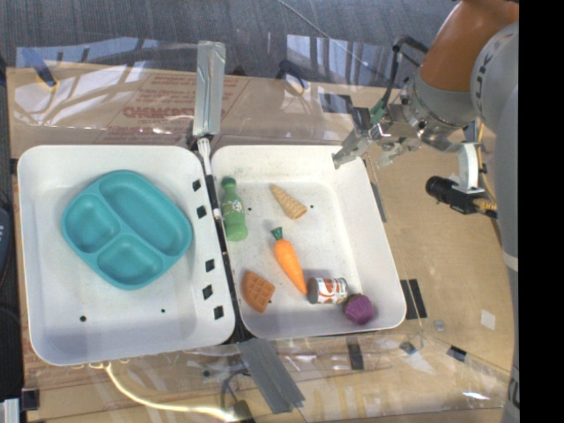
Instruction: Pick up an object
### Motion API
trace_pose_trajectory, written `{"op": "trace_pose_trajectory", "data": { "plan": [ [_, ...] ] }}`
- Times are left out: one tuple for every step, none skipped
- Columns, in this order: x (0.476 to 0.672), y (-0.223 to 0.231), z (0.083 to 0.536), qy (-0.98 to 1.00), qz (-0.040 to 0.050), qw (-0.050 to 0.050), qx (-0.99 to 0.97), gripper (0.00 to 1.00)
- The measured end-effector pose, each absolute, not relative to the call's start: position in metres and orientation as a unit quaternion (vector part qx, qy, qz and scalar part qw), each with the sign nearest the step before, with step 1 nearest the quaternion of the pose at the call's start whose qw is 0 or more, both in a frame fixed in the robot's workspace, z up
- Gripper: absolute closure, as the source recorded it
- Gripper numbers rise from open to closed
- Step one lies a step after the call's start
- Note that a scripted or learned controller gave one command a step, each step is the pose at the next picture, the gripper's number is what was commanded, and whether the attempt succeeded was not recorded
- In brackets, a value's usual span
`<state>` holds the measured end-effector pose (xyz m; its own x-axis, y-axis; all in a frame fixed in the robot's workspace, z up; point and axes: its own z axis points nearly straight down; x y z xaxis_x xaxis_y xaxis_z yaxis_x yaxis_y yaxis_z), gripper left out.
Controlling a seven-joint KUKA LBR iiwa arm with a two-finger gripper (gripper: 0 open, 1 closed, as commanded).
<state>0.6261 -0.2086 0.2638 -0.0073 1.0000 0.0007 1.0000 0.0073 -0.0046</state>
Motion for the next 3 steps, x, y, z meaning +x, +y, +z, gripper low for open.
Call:
{"op": "trace_pose_trajectory", "data": {
  "plan": [
    [0.579, -0.199, 0.111, -0.658, 0.0034, 0.006, -0.753, 0.00],
    [0.547, -0.140, 0.091, -0.691, 0.0011, 0.003, -0.722, 0.00],
    [0.641, -0.131, 0.092, -0.654, 0.0006, 0.001, -0.756, 0.00]
  ]
}}
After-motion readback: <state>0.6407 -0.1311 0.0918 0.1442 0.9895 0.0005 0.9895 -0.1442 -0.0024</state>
